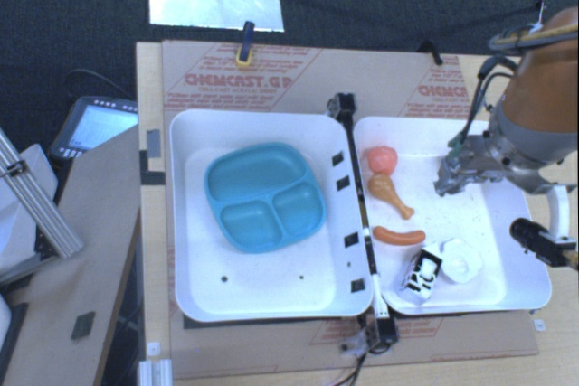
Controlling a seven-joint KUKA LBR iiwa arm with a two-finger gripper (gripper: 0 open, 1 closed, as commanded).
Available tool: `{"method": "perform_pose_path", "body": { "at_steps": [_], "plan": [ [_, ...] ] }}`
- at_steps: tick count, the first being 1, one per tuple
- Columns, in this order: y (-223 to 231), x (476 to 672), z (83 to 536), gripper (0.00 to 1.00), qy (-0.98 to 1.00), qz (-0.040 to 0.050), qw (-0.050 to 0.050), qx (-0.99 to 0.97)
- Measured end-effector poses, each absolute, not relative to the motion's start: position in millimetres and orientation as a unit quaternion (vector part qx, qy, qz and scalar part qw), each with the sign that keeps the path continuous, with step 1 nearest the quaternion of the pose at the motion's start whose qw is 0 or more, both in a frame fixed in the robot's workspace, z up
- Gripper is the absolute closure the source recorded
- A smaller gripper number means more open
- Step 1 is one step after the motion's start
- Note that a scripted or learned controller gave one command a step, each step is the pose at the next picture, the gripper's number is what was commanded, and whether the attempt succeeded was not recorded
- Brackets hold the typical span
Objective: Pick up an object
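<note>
The right bin (520,285) holds several small toys. A pink-red round piece (382,159) lies near its back left, with a tan drumstick (391,194) just in front of it. An orange sausage (399,236) lies further forward. Near the front sit a white fried-egg shape (460,260) and a black-and-white block (421,273). My gripper (450,178) hangs over the middle of the right bin, to the right of the drumstick and apart from every toy. Nothing shows in its grasp.
The left bin (194,285) holds a blue divided plate (264,195). A black clamp strip (355,194) runs along the seam between the bins. The arm's grey and orange body (543,95) covers the right bin's back right corner. A tablet (95,127) lies off the bench at left.
</note>
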State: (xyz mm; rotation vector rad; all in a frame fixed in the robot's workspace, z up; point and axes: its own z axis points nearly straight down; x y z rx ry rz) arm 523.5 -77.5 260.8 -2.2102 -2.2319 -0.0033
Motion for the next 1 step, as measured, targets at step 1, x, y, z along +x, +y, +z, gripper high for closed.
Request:
{"method": "perform_pose_path", "body": {
  "at_steps": [1],
  "plan": [
    [-18.0,522.5,260.0,1.00,-0.711,-0.0013,0.000,-0.703]
  ]
}}
